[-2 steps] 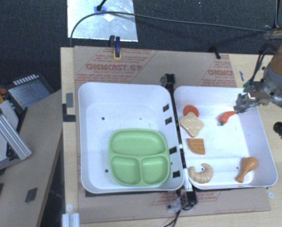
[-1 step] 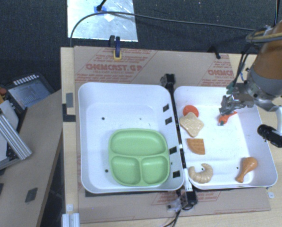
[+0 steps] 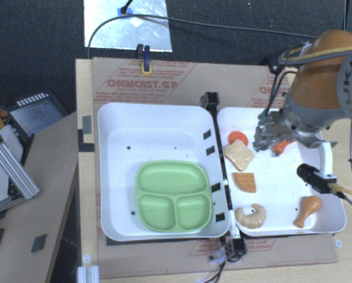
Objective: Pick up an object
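In the right bin point(image 3: 335, 220) lie several toy foods: a red-orange round piece point(image 3: 238, 138), a tan cracker-like slab point(image 3: 239, 155), an orange wedge point(image 3: 245, 182), a curled pale pastry point(image 3: 250, 216) and a brown drumstick point(image 3: 307, 210). My gripper point(image 3: 263, 139) hangs low over the back of this bin, just right of the red-orange piece. A small orange-red item point(image 3: 279, 148) sits right beside the gripper's lower right side; whether it is held is unclear.
The left bin point(image 3: 114, 128) holds a green divided plate point(image 3: 173, 194). A black fitting with a cable point(image 3: 313, 178) lies over the right bin's right side. The arm's grey and orange body point(image 3: 326, 81) covers the back right corner.
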{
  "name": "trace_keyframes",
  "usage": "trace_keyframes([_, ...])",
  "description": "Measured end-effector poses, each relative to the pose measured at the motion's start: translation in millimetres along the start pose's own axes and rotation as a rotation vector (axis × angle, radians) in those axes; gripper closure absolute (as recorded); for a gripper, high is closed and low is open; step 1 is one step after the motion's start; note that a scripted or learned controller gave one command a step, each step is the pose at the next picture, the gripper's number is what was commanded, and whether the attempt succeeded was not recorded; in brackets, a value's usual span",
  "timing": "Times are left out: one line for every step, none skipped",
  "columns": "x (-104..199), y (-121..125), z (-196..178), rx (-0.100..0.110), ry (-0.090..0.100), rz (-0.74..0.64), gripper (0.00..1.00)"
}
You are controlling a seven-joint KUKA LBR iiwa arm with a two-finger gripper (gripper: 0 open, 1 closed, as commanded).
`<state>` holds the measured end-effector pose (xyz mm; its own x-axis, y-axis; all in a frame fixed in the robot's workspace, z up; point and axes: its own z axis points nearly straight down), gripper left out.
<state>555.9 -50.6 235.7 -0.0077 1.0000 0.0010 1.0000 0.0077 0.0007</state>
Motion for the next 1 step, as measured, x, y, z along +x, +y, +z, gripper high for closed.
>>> trace_keyframes([55.7,1.4,-5.9,-0.001,0.000,-0.002,1.00])
